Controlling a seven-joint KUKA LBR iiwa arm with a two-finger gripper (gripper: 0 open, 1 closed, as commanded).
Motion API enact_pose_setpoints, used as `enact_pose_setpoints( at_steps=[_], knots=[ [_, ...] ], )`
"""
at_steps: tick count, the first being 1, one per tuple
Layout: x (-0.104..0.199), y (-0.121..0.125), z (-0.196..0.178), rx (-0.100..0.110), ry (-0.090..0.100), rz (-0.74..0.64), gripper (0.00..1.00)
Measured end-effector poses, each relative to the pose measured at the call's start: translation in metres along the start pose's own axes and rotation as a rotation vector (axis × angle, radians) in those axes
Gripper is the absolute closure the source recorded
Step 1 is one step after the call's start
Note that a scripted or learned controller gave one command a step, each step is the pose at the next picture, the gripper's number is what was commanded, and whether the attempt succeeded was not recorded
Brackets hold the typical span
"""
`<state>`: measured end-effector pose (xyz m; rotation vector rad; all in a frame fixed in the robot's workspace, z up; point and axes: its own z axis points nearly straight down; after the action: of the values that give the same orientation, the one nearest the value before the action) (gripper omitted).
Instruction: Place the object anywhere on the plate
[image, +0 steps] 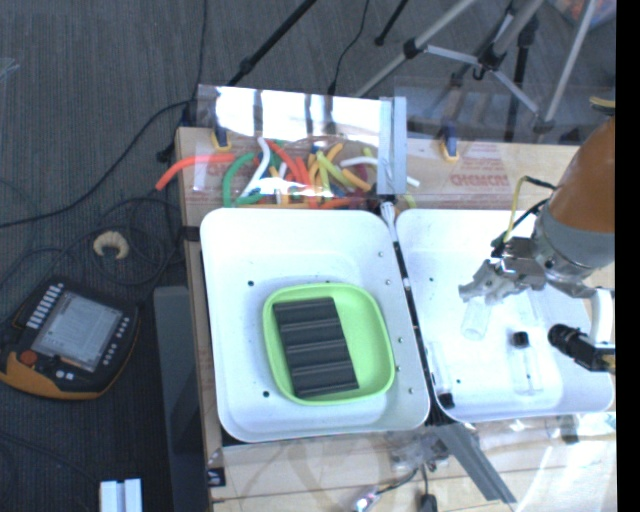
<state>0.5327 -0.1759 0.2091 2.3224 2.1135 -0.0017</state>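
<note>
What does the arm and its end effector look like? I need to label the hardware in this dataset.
The arm is grey with a broad orange band above the wrist. A thin yellow cable loops beside it. The end effector is a small cluster of pale grey metal parts. A black cylindrical piece juts out lower down.

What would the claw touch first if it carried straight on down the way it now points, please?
Probably the floor of the right bin, close to the clear vial lying there. The claw hangs just above that vial, though depth is hard to judge from this slanted view.
</note>
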Motion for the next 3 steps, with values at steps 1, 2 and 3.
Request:
enact_pose_setpoints(
  at_steps=[1, 2, 3],
  knots=[
    [0.0, 0.0, 0.0, 0.0, 0.0, 0.0, 0.0],
    [-0.029, 0.047, -0.122, -0.001, -0.003, 0.114, 0.0],
    [-0.04, 0.027, -0.226, -0.001, -0.003, 0.269, 0.0]
  ],
)
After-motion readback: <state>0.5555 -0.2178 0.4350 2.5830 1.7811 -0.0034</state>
